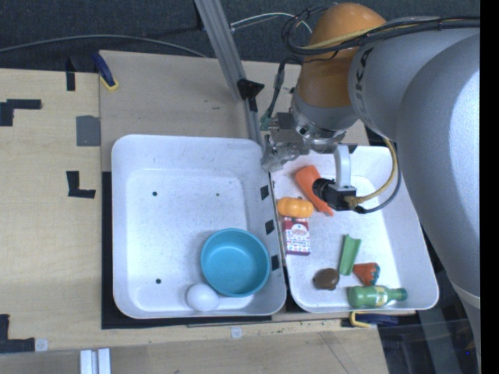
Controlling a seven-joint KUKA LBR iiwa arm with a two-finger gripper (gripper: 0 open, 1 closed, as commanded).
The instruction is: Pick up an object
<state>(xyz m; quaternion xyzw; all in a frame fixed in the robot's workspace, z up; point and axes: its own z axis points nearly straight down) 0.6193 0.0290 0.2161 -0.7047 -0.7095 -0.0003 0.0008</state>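
Over the far left corner of the right bin (417, 275), the claw (282, 150) hangs close above the wall that divides it from the left bin (129, 209); whether it is open or closed I cannot tell, as the wrist and cabling blur it, and nothing shows in its grip.

The nearest candidate is the orange carrot (309, 184), just to the right and nearer than the claw, its long axis running diagonally from far-left to near-right, partly under a black fitting on the arm's cable. Just nearer lies a small orange-yellow fruit (295, 206), hard against the dividing wall, and then a red carton (297, 235), long axis running near to far.

Further off toward the near right sit a green stick (348, 253), a brown lump (326, 279), a red piece (366, 271) and a green bottle (376, 294) lying along the near wall.

My judgement: a short shift right and nearward with a descent reaches the carrot, with the claw best turned across its diagonal. Room is tight on the left, where the bin wall crowds the fruit; the right side of the carrot is more open.

The left bin holds a blue bowl (234, 262) and a white ball (202, 296), well apart from the claw.
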